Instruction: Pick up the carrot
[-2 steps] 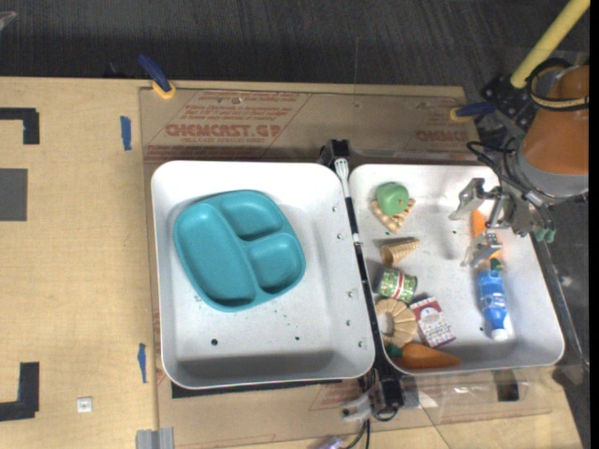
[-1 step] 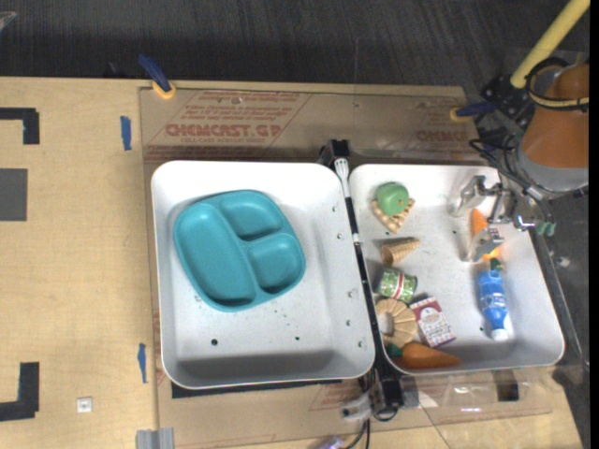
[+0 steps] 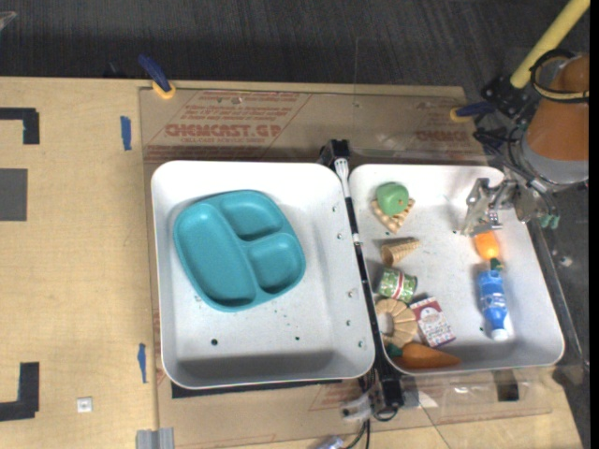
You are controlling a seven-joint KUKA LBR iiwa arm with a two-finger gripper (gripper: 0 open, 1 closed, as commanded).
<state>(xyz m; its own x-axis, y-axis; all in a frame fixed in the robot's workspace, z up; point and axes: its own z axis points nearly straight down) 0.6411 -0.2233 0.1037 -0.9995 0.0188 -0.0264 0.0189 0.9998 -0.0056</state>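
Note:
The carrot (image 3: pixel 430 355) is orange with a dark green end and lies along the front wall of the right bin (image 3: pixel 547 293), beside the divider. My gripper (image 3: pixel 482 221) hangs over the far right part of that bin, well behind the carrot. It is open and nothing sits between its fingers. Just below the gripper lies a small orange piece (image 3: pixel 487 244), and in front of that a blue bottle (image 3: pixel 492 299).
The right bin also holds a green round toy (image 3: pixel 392 198), a cone (image 3: pixel 401 248), a small can (image 3: pixel 397 284), a round cracker stack (image 3: pixel 397 320) and a red-and-white packet (image 3: pixel 432 322) right behind the carrot. The left bin (image 3: pixel 178 344) holds a teal divided plate (image 3: pixel 238 247).

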